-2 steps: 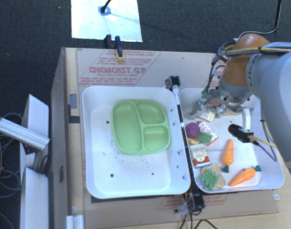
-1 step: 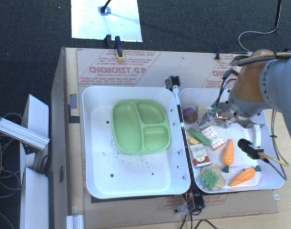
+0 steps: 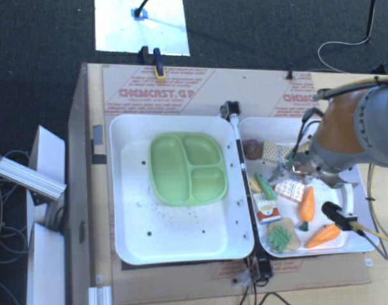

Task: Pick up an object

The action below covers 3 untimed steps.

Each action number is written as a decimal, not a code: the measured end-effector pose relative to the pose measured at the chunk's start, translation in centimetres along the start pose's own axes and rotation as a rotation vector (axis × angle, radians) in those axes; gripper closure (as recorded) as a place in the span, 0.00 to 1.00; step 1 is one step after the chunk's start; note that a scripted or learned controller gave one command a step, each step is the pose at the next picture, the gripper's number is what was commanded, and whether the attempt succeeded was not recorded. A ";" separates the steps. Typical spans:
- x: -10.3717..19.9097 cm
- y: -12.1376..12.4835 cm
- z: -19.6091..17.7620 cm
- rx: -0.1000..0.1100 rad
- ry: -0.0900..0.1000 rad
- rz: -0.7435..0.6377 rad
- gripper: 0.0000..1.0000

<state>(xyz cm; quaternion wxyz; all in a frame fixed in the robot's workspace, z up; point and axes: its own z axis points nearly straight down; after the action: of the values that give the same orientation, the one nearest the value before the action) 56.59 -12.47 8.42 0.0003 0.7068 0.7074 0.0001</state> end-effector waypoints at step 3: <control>-3.1 5.5 -0.1 -0.002 -0.001 -0.003 0.00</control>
<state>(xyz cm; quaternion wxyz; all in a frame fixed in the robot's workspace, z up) 62.09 -15.60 8.48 0.0015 0.7058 0.7084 0.0005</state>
